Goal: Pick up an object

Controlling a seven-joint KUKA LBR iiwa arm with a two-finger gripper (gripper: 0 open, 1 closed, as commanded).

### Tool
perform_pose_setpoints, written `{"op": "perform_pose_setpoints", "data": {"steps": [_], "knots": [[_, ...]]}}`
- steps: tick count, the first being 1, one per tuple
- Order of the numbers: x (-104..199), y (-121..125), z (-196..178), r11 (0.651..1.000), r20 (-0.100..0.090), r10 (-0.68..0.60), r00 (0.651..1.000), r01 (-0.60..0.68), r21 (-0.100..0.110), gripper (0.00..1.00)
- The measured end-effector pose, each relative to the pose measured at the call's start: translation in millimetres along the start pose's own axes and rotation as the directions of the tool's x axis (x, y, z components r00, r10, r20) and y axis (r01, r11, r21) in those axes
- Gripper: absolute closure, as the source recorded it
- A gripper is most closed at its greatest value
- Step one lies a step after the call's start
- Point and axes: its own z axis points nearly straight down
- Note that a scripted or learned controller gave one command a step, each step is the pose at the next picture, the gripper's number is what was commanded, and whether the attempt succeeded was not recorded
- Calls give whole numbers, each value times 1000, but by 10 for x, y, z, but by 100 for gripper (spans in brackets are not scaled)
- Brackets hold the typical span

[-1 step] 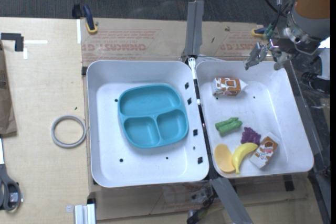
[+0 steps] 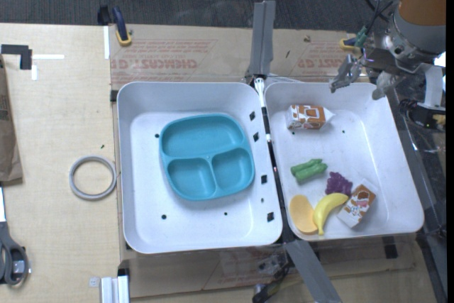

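Note:
The right bin (image 2: 397, 152) holds several items. A brown and white carton (image 2: 307, 117) lies near its back, a green vegetable (image 2: 308, 169) near the middle, and purple grapes (image 2: 338, 183) beside it. At the front are a banana (image 2: 328, 209), an orange slice (image 2: 303, 214) and a small red and white carton (image 2: 358, 206). My gripper (image 2: 362, 83) hangs above the back edge of this bin, up and to the right of the brown carton. Its fingers are spread open with nothing between them.
The left bin (image 2: 138, 209) holds a blue three-part tray (image 2: 207, 156). A grey post (image 2: 262, 35) stands behind the seam between the bins. On the bench to the left lie a tape ring (image 2: 93, 177) and scissors (image 2: 10, 262).

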Motion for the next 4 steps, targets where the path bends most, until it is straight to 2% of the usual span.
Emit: {"op": "perform_pose_setpoints", "data": {"steps": [1, 2, 3, 4], "knots": [[-293, -411, 1275, 1000, -1, 23, 1000, -23, 2, 0], [-12, -911, 1849, 1000, -1, 31, 1000, -31, 2, 0], [-109, -1311, 2012, 995, -1, -101, 995, 101, -4, 0], [-296, -1284, 2011, 959, 0, -283, 959, 283, -4, 0]]}}
